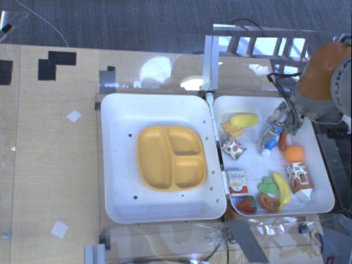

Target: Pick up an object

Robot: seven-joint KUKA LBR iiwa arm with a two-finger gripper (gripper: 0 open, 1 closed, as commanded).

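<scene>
My gripper (273, 136) is low in the right bin (324, 201), near its upper middle, at the end of the grey arm with the orange band (323, 70). Its tip sits right over a small blue and white bottle (269, 145) lying on the bin floor. A dark red piece (282, 141) and an orange (294, 153) lie just to the right of the bottle. To the gripper's left are a yellow corn-like toy (244, 120) and a small patterned carton (233, 148).
Along the right bin's front lie a banana (283, 187), a green vegetable (268, 185), a strawberry (247, 204) and two small cartons (237, 181) (300, 179). The left bin (118, 202) holds a yellow divided plate (170, 158). A metal frame (209, 65) rises behind the bins.
</scene>
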